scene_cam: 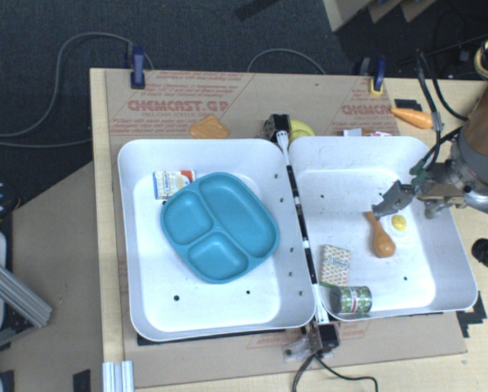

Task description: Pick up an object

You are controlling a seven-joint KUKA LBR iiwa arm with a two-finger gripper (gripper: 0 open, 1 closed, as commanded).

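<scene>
1. The thing I'm most likely after is the brown toy drumstick (pixel 380 237). It lies in the right bin (pixel 440 288), near the middle, w/ a small yellow piece (pixel 400 223) touching or just beside its top end.
2. My end effector (pixel 403 196) hangs just above & a bit right of the drumstick. One dark finger (pixel 388 202) points down-left at it. I can't tell how wide my fingers are, & I see nothing between them, so I'd say I hold nothing.
3. I think I'm low over the bin to get lined up for a grab. The pick isn't done yet.
4. Other stuff in the same bin: a small patterned packet (pixel 334 261) & a green can (pixel 351 300) on its side at the front corner. They sit well apart from the drumstick, so prob. won't get in my way.
5. The left bin (pixel 141 219) has a big blue divided plate (pixel 219 225) & a small carton (pixel 172 181) tucked at the plate's back edge.
6. Outside the bins, on the counter (pixel 113 137): an orange piece (pixel 209 126), a yellow thing (pixel 300 129) behind the bin join, & a toy carrot (pixel 413 118) at the far right. Blue clamps (pixel 136 64) hold the board down so it won't slide.
7. Watch out: the drumstick is round & thin, so it may roll or slip if I pinch off-center.
</scene>
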